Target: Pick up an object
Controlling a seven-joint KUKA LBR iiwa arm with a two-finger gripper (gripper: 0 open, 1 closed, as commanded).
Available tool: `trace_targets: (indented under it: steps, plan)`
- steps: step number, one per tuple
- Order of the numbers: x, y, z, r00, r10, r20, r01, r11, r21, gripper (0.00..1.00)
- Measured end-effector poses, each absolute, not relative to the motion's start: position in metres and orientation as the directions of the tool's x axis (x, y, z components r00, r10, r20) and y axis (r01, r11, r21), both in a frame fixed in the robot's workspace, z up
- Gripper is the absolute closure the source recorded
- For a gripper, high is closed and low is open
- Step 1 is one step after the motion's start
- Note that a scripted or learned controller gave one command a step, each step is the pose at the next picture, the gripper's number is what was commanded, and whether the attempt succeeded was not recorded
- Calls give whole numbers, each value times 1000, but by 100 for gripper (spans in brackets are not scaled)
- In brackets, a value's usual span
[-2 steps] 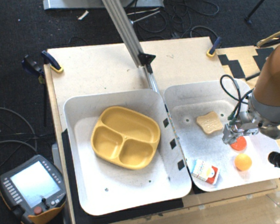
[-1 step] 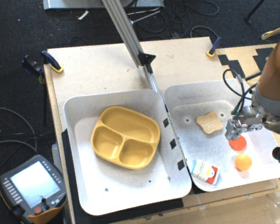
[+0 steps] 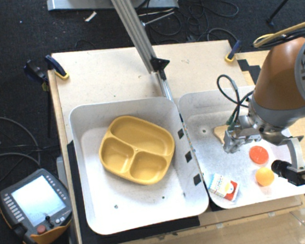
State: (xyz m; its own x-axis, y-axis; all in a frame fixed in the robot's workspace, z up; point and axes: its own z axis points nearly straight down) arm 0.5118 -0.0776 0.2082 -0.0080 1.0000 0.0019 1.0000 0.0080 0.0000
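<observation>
Counter (image 3: 107,69) carries two white bins side by side. Left bin (image 3: 97,208) holds a yellow divided tray (image 3: 137,148), alone. Right bin (image 3: 200,110) holds the candidates: orange-red disc (image 3: 258,154), yellow ball (image 3: 265,176) just below it, small white-and-red carton (image 3: 224,187) near the front rim. Arm (image 3: 282,78) reaches in from the right; gripper (image 3: 231,143) low over the bin floor, left of the disc, nothing between its fingers; spread or pressed together, cannot tell. Risk, as judged: closing here catches bare floor, or the ball rolls off if nudged.
</observation>
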Motion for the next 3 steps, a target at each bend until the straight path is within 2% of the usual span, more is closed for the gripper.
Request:
trace_targets:
  steps: [2,3]
  plan:
    - [544,26,205,-9,1000,2,1000,9,1,100]
    - [547,70,213,-7,1000,1,1000,7,0,100]
